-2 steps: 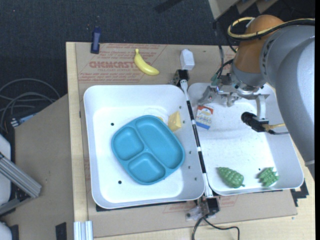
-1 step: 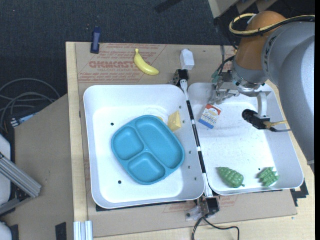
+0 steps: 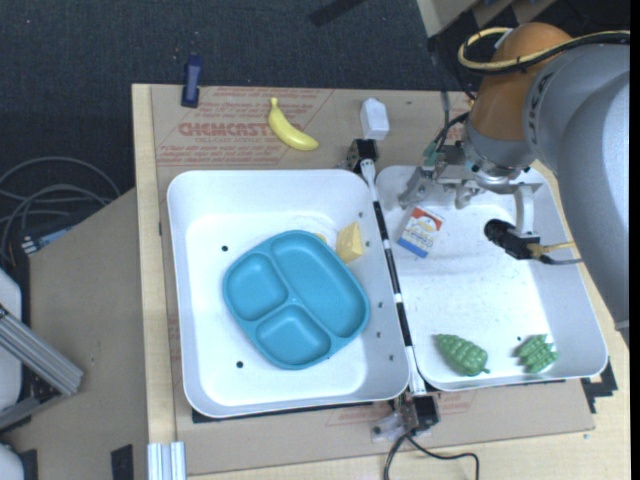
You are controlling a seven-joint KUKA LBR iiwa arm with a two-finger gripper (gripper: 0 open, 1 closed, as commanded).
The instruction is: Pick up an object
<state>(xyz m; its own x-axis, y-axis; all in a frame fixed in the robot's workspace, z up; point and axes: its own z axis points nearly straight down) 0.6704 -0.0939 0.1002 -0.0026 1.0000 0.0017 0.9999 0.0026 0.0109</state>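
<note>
White plastic forms the right bin (image 3: pixel 560 298), where a small carton (image 3: pixel 420 232) lies at upper centre of the frame, just below the hand (image 3: pixel 455 186). The hand is poised above it (whether clamped cannot be told), presumably for a grasp.

Counter (image 3: pixel 250 448): pale wood board, red lettering along top edge. Floor (image 3: pixel 80 28): dark carpet, upper and left frame. Cables (image 3: pixel 40 198) coiled left; metal rail (image 3: pixel 40 353) lower left.
</note>
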